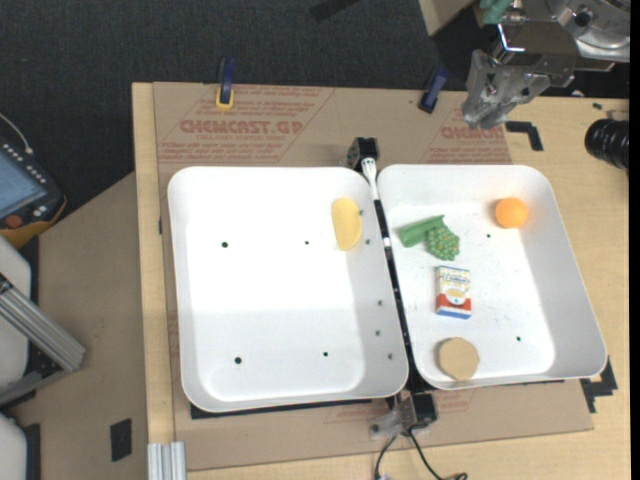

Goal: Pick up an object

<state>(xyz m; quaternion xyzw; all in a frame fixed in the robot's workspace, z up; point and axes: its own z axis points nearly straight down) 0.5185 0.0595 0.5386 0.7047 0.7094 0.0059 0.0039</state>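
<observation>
The gripper is seen beyond the far rim of the right bin; whether it is clenched cannot be told. An orange ball, green piece, small carton and tan disc are scattered there, a yellow piece in the left bin.

The gripper hangs at upper right — pointing down, nothing between its fingers.

One fixed camera looks down at a slant on both white bins from above.
</observation>
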